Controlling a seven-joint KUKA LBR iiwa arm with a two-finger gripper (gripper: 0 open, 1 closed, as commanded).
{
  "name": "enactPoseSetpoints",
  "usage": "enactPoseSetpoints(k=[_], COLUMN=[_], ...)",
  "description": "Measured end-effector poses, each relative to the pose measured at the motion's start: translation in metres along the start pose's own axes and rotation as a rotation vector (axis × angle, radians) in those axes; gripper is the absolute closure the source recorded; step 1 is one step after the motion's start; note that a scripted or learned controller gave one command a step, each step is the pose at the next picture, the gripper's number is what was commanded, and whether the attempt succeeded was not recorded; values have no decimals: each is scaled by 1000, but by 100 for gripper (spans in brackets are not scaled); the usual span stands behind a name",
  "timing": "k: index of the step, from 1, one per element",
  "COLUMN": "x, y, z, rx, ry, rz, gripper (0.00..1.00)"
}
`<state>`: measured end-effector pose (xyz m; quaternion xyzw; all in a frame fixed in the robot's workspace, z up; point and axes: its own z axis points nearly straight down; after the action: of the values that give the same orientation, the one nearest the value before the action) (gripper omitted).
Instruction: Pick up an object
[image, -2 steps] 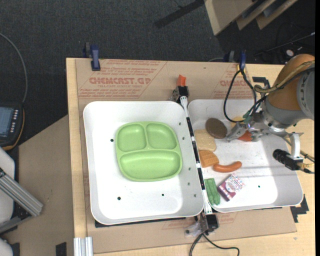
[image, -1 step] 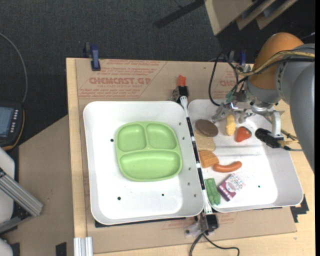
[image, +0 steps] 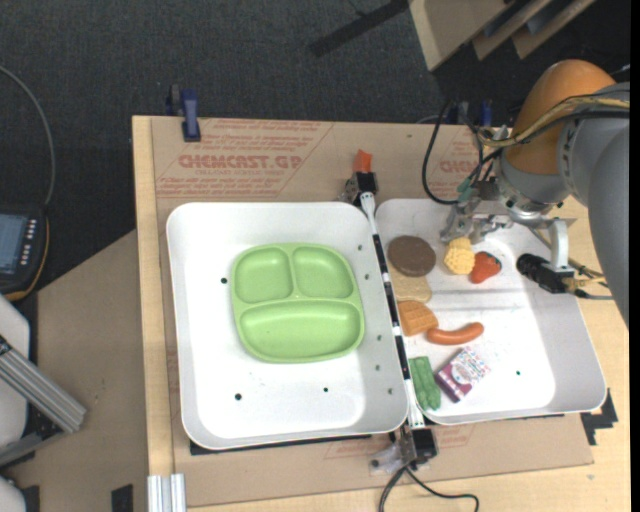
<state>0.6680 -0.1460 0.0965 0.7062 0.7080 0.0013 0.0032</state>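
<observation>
Gripper (image: 466, 228) in right bin (image: 560, 350), finger state unclear, just above yellow corn (image: 459, 258), red strawberry (image: 485, 267) beside.

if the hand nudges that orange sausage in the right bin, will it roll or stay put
The orange sausage would probably roll sideways: it looks round and smooth, lying flat on the bare floor of the right bin. Its slight curve may make it swivel rather than roll straight. It looks like light plastic, so probably stiff.

"CHEMCAST GP" on brown board (image: 240, 160)
</observation>
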Motion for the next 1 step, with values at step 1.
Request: enactPoseSetpoints(k=[1], x=[85], y=[-11], z=[-95], rx=[-4], ry=[4], rz=[-6], gripper=[100])
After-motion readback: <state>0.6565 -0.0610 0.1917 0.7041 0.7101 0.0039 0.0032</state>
